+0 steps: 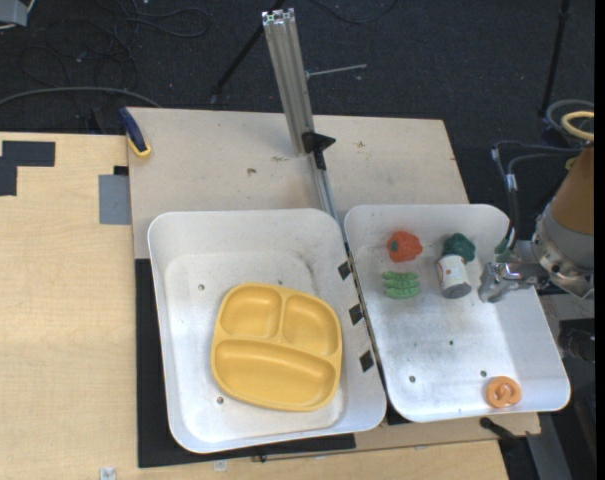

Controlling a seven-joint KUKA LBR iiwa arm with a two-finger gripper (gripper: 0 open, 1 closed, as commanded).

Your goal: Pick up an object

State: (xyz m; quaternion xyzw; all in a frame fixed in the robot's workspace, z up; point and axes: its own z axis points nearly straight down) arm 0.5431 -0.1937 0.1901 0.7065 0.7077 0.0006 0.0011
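Observation:
The right bin (437, 353) holds several small objects. A red-orange round toy (404, 246) lies near its back, with a light green ridged piece (401, 285) just in front of it. A dark green piece (460, 244) sits to their right, touching a small white and grey can (452, 276). An orange ring (501, 392) rests in the front right corner. My gripper (494, 282) hangs at the bin's right wall, just to the right of the can, with the arm (572, 228) behind it. I see nothing held in the gripper.
The left bin (182, 268) carries a yellow divided plate (278, 346). A metal post (292, 78) rises behind the gap between the bins. Black clips (354, 313) line the seam between the bins. A wooden bench top (42, 298) stretches to the left.

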